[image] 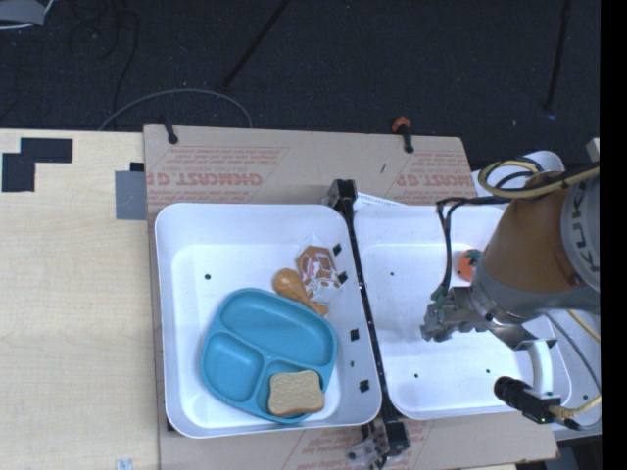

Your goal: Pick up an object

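Plain wooden bench top (69, 302) over on the far left, with a couple of dark patches near its top edge. Next, the left bin (181, 262), pretty busy: blue divided plate (255, 346) lying flat in the lower half, with a tan slice of toast (296, 393) sitting in its lower-right compartment. Just above the plate's upper right rim, a small tan-orange wooden-looking piece (292, 286), touching or nearly touching a crinkly clear wrapper with brown print (318, 269). Black clamps along the divider between the bins. Then the right bin (411, 380), bare white floor mostly, small orange thing (470, 259) by the arm's edge. Gripper (441, 321) down low over the middle of that bin, grey arm and orange band covering most of it from above, so can't tell how wide the fingers sit or whether anything's between them.
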You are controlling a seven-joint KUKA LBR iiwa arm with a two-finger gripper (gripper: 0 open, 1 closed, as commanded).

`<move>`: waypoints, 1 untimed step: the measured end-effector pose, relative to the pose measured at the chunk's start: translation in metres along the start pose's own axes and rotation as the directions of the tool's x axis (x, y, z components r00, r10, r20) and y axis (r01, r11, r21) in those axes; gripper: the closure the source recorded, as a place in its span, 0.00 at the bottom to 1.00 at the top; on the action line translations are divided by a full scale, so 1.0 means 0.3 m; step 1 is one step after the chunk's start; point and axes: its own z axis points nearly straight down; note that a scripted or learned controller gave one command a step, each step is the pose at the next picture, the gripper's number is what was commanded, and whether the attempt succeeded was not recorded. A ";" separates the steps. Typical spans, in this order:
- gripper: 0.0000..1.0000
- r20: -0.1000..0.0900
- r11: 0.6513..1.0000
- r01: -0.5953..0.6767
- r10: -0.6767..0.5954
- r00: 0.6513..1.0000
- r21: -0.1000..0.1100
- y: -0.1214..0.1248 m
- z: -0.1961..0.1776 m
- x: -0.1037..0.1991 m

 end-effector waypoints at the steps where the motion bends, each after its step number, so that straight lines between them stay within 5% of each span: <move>1: 1.00 -0.001 1.000 0.004 -0.004 1.000 0.001 -0.013 -0.144 0.008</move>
